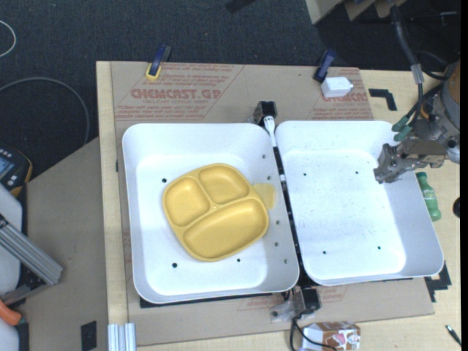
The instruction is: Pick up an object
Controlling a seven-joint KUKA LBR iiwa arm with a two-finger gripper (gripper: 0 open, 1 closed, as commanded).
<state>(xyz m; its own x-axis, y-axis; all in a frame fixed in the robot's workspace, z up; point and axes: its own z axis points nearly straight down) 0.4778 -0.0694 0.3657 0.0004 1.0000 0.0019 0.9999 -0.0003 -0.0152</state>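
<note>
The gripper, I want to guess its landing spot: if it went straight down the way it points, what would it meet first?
Most likely the bare floor of the right bin, near its right wall. The gripper hangs over that edge, with a green object just beyond it on the rim; depth is hard to judge from this slanted view.

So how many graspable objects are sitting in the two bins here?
2. A yellow divided plate lies in the left bin; a green bottle lies along the right bin's right wall, below the gripper. The arm could be hiding more there.
</note>
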